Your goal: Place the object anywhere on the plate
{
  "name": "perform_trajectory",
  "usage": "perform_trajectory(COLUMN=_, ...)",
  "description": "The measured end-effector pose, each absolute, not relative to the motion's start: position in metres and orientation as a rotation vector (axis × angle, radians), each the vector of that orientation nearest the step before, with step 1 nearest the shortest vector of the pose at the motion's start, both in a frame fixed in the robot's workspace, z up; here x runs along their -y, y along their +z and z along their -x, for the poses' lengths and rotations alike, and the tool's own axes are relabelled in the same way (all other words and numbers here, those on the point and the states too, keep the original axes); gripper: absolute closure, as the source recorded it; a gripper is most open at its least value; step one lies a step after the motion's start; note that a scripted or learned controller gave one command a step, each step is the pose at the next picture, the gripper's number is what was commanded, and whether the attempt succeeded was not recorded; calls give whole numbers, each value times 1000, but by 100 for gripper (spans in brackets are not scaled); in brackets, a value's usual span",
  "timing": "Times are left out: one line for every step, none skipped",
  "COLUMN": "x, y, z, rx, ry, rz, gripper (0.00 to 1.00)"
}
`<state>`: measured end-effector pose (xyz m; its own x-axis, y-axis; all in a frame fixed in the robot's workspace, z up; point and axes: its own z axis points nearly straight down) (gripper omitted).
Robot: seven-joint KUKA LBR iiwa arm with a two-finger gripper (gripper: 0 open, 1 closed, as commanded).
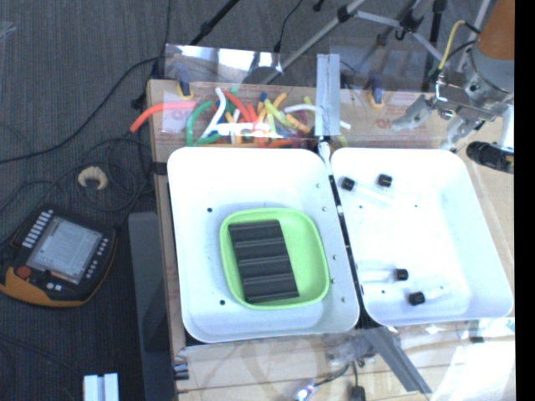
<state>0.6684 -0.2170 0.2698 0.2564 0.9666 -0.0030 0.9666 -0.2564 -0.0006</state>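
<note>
A green square plate (311,256) lies in the left white bin (192,224). A dark grey ribbed block (262,261) rests flat in the middle of the plate. My gripper (430,128) hangs at the top right, above the back edge of the right bin (476,224), far from the plate. Its fingers are spread open with nothing between them.
Several small clear tubes with black caps lie in the right bin, two near the back (384,180) and two near the front (415,297). Coloured flexible tubes (242,117) are piled behind the left bin. A teach pendant (58,256) lies on the floor at left.
</note>
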Motion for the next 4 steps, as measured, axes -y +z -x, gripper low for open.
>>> perform_trajectory(x=213, y=302, z=-669, rx=-1855, ry=-2, rz=-2534, gripper=0)
perform_trajectory(x=199, y=278, z=-651, rx=-1778, ry=-2, rz=-2592, gripper=0)
perform_trajectory(x=214, y=255, z=-645, rx=-1844, ry=-5, rz=-2542, gripper=0)
perform_trajectory(x=209, y=296, z=-639, rx=-1788, ry=-1, rz=-2583, gripper=0)
